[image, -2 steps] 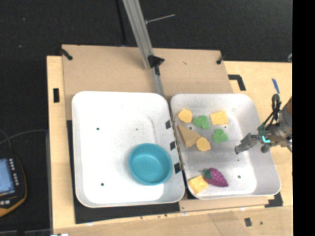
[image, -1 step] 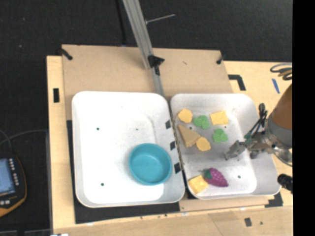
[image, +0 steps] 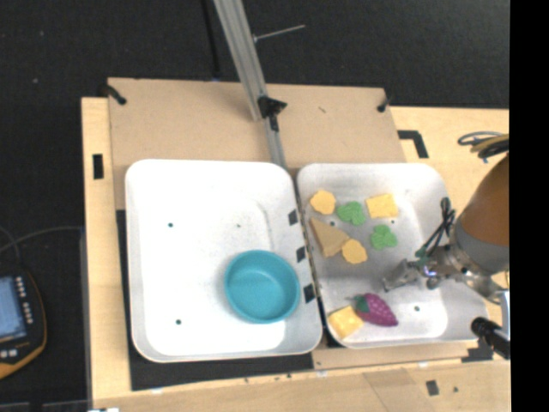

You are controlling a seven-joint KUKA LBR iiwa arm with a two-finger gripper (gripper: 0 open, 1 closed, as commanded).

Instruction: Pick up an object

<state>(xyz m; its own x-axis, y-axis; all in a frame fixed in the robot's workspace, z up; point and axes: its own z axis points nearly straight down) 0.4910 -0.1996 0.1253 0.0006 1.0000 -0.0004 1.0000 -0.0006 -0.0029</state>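
Over the right bin: my gripper [image: 403,275] hangs above the bin's right half, my arm [image: 487,217] coming in from the right edge with its orange band just above the wrist.
Jaws: I cannot tell whether they are spread or pressed together; the metal tips blur into the cables and the white floor.
Between the tips: I see no object there, just bare bin floor below.
Nearest thing: purple grape piece [image: 376,309], lying near the front of the right bin [image: 427,177], just below and a little left of my tips, apart from them.
Its long axis: slanted, running from upper left to lower right; the small green stem end points up-left, the rounded end points down-right.
Its neighbour: yellow block [image: 345,321], touching or almost touching the grape piece on its left, at the bin's front-left corner.
Middle of the bin: tan wedge [image: 326,237] with its narrow end toward the back, a yellow lump [image: 354,251] just beside it on the right.
Back row: yellow round piece [image: 322,202], green piece [image: 350,213], yellow square [image: 382,205], then a second green piece [image: 384,238] nearer me.
Left bin [image: 154,230]: blue bowl [image: 260,286] upright near its front-right corner.
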